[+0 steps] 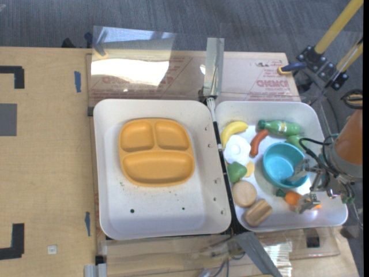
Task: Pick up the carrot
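Item: carrot (292,198), small, orange with a green tip, lying in the right bin (331,215) near its front right corner, just below the blue bowl (282,164).

Gripper (308,202) low over the same corner, just right of the carrot and seemingly touching it. Carrot's long axis ran roughly left to right, green end pointing away from the gripper. Finger spread: cannot tell; cables and glare obscured it.
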Robot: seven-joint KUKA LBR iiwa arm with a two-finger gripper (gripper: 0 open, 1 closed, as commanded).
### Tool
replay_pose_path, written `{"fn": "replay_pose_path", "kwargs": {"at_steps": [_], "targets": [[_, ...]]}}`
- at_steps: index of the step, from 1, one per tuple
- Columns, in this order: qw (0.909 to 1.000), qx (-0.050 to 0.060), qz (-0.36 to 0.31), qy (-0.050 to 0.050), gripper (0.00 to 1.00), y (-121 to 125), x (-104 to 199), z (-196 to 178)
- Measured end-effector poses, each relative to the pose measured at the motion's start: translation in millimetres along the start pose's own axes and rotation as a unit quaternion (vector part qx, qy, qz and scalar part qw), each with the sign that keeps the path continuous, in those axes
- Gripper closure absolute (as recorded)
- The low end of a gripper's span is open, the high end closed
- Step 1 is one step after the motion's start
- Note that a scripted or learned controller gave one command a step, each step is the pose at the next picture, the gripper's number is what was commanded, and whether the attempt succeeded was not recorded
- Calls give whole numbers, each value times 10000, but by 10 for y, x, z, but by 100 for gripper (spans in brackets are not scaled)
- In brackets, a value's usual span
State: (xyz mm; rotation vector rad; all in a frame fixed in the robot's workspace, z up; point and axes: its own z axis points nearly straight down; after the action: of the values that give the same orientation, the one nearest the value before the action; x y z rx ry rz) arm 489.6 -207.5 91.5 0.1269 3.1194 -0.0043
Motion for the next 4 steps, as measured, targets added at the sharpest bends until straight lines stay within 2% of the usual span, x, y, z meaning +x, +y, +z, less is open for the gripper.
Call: {"fn": "replay_pose_path", "kwargs": {"at_steps": [1, 2, 3, 4], "targets": [[9892, 9, 1464, 11, 0, 63, -72, 1], [9894, 9, 1452, -45, 100, 73, -113, -121], [9894, 9, 1454, -45, 0, 72, -114, -120], [9916, -3, 1293, -12, 0, 785, -45, -7]]}}
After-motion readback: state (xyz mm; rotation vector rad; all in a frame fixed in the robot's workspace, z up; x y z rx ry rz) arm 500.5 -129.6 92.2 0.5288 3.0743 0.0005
